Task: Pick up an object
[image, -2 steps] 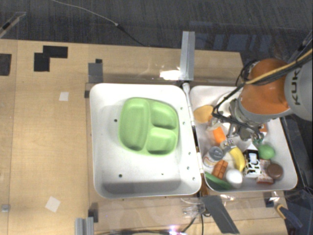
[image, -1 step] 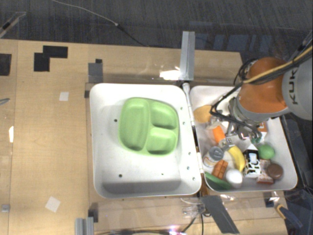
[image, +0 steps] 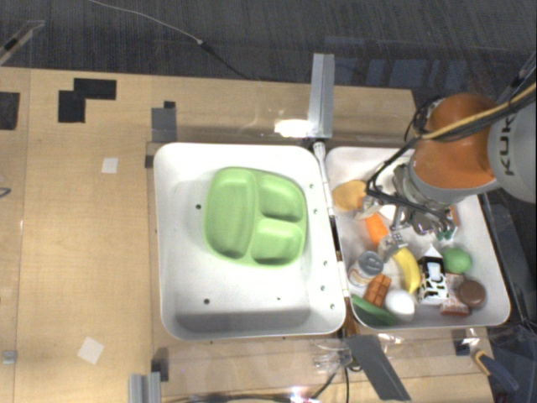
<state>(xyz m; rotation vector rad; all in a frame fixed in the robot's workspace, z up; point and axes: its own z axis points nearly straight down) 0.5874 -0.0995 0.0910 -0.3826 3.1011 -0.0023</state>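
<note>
Camera view, arm: gripper (image: 413,222) hangs low over the right bin (image: 495,296), centre-right of frame; finger state cannot be told.
Candidate object: banana (image: 408,269), just below it, amid clutter.
Left bin (image: 180,309): green tray (image: 254,215) untouched.

I am looking down into a robotics lab, at a test bench rather than any lived-in room. The wooden bench top (image: 75,250) carries black marker squares (image: 84,97) and metal brackets (image: 320,95) that fix two shallow white bins (image: 243,317) side by side. Loose cables (image: 126,11) trail across dark carpet (image: 252,15) behind the bench. An industrial grey arm with an orange band (image: 453,145) reaches in from my right. The right bin (image: 495,296) holds a jumble of toy food and small props, the left a green compartment tray (image: 254,215).
</note>
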